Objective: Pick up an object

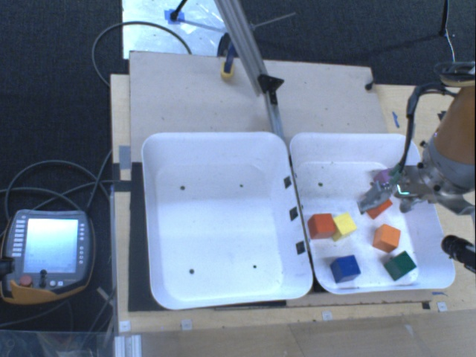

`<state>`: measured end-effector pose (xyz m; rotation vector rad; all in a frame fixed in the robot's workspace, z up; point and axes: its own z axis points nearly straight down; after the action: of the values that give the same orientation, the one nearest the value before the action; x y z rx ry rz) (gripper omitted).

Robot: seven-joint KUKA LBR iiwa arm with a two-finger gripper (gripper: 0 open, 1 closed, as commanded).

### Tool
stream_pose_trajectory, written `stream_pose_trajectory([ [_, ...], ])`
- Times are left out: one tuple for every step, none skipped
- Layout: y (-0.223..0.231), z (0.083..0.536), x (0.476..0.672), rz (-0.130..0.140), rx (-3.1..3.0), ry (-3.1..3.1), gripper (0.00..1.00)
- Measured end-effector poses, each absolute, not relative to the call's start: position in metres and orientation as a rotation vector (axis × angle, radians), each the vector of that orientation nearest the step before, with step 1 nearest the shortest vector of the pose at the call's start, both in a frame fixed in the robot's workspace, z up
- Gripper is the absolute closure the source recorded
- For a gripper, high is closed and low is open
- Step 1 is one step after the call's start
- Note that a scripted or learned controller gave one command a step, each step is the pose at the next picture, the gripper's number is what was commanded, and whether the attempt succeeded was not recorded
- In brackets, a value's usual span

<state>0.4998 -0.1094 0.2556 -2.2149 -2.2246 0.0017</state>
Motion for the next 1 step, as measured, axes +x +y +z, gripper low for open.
stream_pose_trajectory([
  [-0.1095, 0.2577, 0.5006, -0.003, -2.220, -2.226, 0.00],
])
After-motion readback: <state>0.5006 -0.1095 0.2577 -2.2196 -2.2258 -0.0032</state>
